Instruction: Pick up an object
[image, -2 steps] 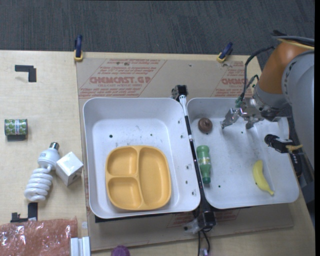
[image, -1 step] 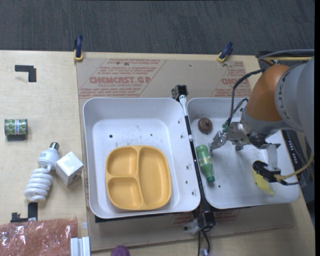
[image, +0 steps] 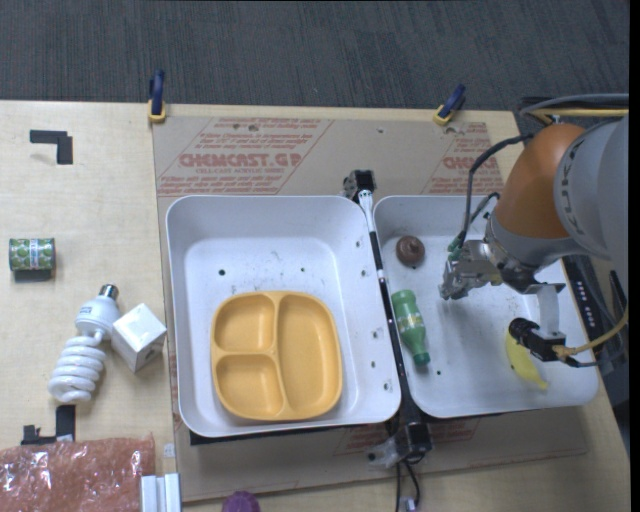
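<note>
White plastic forms the right bin (image: 470, 398), where your candidates lie: a green bottle (image: 409, 325) against the left wall, a brown round object (image: 409, 249) near the far corner, a yellow banana (image: 524, 362) at the right. Your claw (image: 456, 282) hangs above bare floor between them, carrying nothing; whether it is spread cannot be told. Judge this the approach step: next, centre over one object and descend.

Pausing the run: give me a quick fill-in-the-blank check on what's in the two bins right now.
The yellow divided plate lies in the ____ bin.
The green bottle lies along the right bin's ____ wall.
The small object near that bin's far left corner is ____ in color.
The gripper is above the ____ bin.

Missing words: left; left; brown; right
</note>
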